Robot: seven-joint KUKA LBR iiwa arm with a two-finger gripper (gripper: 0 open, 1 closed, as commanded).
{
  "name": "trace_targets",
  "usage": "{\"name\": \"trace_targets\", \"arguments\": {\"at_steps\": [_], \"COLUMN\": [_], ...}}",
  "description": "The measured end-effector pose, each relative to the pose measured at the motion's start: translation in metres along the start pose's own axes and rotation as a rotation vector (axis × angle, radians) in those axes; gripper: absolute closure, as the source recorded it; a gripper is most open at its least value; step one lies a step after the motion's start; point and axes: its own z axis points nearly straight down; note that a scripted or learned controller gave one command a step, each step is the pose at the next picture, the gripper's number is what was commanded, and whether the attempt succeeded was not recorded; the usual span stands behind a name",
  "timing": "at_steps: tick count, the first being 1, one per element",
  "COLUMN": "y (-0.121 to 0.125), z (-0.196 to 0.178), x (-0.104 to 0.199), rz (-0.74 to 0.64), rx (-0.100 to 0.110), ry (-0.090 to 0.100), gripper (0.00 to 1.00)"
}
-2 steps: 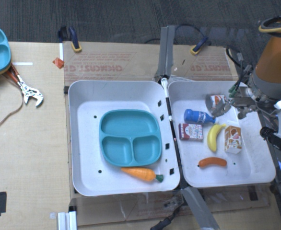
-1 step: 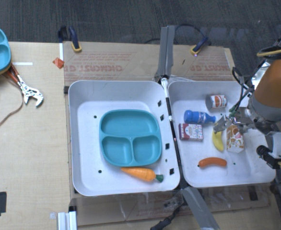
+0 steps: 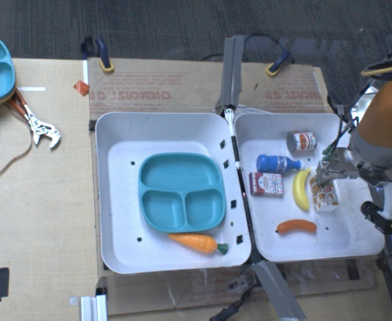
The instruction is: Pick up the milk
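Milk carton lies flat in the right bin, just below the blue bottle and left of the banana. Pincer hovers over a snack packet, well right of the carton; finger state cannot be determined.

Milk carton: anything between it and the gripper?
Nothing visible. The gripper is right over the far end of the milk carton. The banana lies close along the carton's left side.

smooth matt plastic — the teal tray and white bins — on a cardboard-brown bench.
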Motion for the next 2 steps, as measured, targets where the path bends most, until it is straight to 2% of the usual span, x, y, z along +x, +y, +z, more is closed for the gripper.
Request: {"name": "trace_targets", "arguments": {"at_steps": [1, 2], "y": [0.0, -0.002], "z": [0.0, 0.02], "x": [0.0, -0.027], "rz": [0.0, -0.104], "rx": [0.0, -0.013], "ry": [0.0, 0.003], "gripper": [0.0, 0.0]}}
